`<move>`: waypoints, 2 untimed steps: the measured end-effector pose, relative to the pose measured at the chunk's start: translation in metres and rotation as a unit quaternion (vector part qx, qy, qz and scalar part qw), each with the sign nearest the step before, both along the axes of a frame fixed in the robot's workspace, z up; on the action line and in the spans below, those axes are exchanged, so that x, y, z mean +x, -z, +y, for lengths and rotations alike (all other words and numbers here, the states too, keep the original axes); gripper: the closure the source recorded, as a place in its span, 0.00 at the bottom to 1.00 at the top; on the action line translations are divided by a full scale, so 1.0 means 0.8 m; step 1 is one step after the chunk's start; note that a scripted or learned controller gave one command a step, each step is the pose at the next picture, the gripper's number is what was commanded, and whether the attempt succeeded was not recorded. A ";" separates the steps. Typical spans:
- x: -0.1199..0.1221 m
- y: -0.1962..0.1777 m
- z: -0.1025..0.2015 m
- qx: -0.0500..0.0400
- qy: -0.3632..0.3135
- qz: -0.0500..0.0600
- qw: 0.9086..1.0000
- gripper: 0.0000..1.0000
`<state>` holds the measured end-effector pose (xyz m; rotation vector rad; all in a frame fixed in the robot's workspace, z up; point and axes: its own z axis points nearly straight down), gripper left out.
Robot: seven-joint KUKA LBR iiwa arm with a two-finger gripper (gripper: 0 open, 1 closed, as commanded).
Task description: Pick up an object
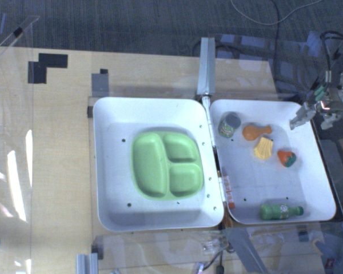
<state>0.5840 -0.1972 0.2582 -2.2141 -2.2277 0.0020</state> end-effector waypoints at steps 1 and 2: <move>0.052 0.124 0.086 0.000 -0.029 0.001 1.000 0.00; 0.053 0.214 0.104 -0.001 -0.015 -0.005 1.000 0.00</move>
